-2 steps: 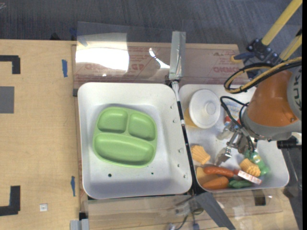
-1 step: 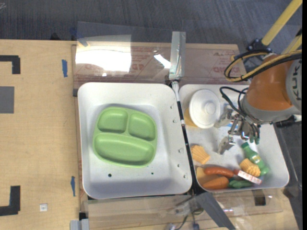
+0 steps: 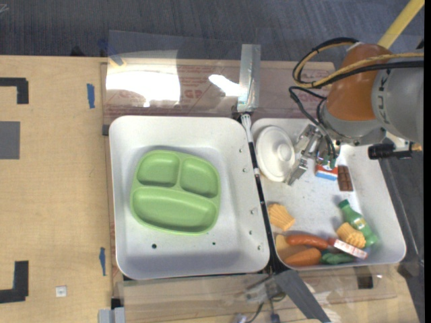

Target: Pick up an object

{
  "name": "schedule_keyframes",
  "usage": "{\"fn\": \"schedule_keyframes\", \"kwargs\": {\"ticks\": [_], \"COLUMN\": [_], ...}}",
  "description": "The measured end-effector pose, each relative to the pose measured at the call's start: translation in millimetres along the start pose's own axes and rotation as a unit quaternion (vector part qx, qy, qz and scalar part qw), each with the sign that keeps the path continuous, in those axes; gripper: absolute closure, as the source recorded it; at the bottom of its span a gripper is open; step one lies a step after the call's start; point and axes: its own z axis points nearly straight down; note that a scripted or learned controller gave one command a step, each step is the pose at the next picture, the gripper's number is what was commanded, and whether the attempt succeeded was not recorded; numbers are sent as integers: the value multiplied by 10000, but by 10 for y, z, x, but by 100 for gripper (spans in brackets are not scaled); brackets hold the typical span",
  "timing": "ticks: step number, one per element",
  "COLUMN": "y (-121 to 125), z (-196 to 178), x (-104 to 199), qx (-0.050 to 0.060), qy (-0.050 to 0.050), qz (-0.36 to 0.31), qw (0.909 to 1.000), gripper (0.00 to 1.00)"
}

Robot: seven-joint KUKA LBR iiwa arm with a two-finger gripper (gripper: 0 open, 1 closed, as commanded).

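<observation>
Above the right bin point(image 3: 390, 210), the grey arm point(image 3: 397, 99) reaches in from the right, its gripper point(image 3: 304, 159) hanging just beside a white bowl point(image 3: 275, 152) near the bin's upper-left corner. You can see the 2 fingers standing somewhat apart with nothing between them, so count the claw as partly spread and carrying no load.

Your biggest risk is that bowl: it lies touching or almost touching the wall shared by the 2 bins, and a finger coming down on its rounded surface would likely skid off or shove it against the wall rather than close around it. The cables point(image 3: 316, 59) looping off the orange band could also snag on a fast retreat.

The left bin point(image 3: 128, 140) holds only 1 green divided plate point(image 3: 178, 190), well apart from the gripper and too broad for a clean pinch.

Smaller candidates crowd the right bin's lower end: a carrot point(image 3: 300, 256) and a red sausage-like piece point(image 3: 308, 240) lie touching, a green bottle point(image 3: 353, 216) leans against a corn piece point(image 3: 347, 234), and a yellow waffle-like piece point(image 3: 281, 215) sits alone nearer the divider. Grab into that cluster and you may nudge neighbours or lift 2 at once.

A small brown bar point(image 3: 345, 177) and a red-and-white item point(image 3: 326, 173) lie close under the wrist, partly hidden.
</observation>
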Motion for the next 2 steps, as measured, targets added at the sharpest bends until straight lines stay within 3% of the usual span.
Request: {"fn": "schedule_keyframes", "kwargs": {"ticks": [1, 2], "y": [-81, 99], "z": [-10, 9], "x": [411, 62], "qx": [0, 112], "qy": [0, 107], "qz": [2844, 5151], "qw": [9587, 8570], "gripper": [0, 0]}}
